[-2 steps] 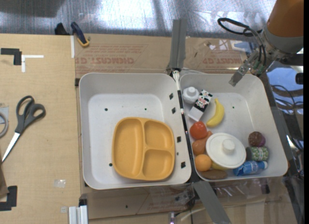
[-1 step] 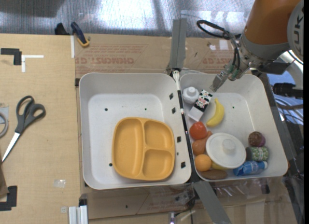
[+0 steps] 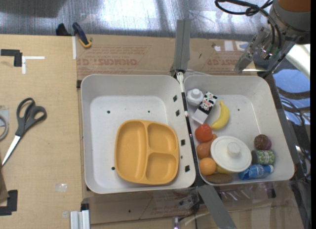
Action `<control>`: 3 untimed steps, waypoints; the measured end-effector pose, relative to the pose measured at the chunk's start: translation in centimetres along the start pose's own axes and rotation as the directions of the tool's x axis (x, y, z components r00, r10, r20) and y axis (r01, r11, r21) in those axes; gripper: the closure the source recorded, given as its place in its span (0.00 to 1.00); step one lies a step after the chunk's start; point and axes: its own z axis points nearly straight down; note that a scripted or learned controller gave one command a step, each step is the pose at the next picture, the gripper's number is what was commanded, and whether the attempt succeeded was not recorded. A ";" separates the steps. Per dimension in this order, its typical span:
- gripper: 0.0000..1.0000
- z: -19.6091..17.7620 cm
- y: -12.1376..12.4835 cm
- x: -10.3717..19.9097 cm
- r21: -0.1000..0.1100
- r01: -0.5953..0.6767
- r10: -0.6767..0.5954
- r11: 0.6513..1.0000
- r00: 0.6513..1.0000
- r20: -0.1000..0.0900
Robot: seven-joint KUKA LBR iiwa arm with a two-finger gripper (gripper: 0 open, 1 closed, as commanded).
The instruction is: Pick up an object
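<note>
The right bin (image 3: pixel 269 97) holds several items. Among them are a yellow banana (image 3: pixel 222 115), a black-and-white cow-print box (image 3: pixel 208 103), a small white bottle (image 3: pixel 195 95), a red tomato (image 3: pixel 203 133), an orange (image 3: pixel 207 166), a white lidded pot (image 3: pixel 230 153), a dark reddish ball (image 3: pixel 262 141) and a blue bottle (image 3: pixel 256 171). My gripper (image 3: pixel 256 64) hangs at the top right, above the right bin's far rim. Its two fingers are spread apart with nothing between them. It stands well above and behind the objects.
The left bin (image 3: pixel 98 124) contains a yellow divided plate (image 3: pixel 147 152). Scissors (image 3: pixel 24 119) lie on the bench at far left, and a blue-and-yellow tool (image 3: pixel 81 34) sits beyond the bins. Black cables (image 3: pixel 237 6) loop near the arm's wrist.
</note>
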 end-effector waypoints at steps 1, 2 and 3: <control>1.00 5.3 5.5 3.0 0.001 -0.100 0.100 0.995 0.995 -0.003; 1.00 9.4 5.6 0.5 0.002 -0.052 0.052 0.999 0.999 -0.003; 1.00 10.1 6.0 0.5 0.000 0.127 -0.127 0.992 0.992 -0.002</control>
